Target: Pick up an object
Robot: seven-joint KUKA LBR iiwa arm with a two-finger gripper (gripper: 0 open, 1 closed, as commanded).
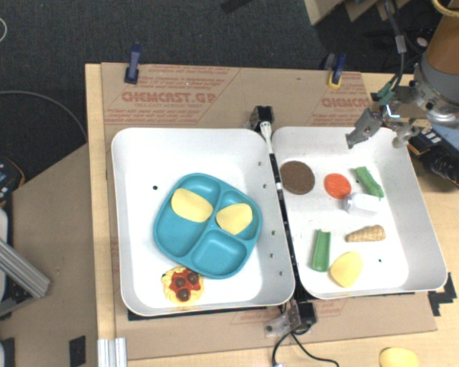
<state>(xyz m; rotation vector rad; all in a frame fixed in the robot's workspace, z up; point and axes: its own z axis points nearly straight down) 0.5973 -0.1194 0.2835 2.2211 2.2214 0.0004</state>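
While claw (381,127) hovers — 2 green sticks (320,250), 3 yellow pieces (346,268).

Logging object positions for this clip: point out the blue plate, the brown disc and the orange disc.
blue plate (206,257): camera view, bare lower compartment.
brown disc (297,177): camera view, centre of its top.
orange disc (336,184): camera view, centre of its top.

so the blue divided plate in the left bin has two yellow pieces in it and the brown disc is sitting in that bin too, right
Not quite. The blue divided plate in the left bin does hold two yellow pieces, but the brown disc lies in the right bin, near its left wall beside the orange-red round piece. The camera view shows this.
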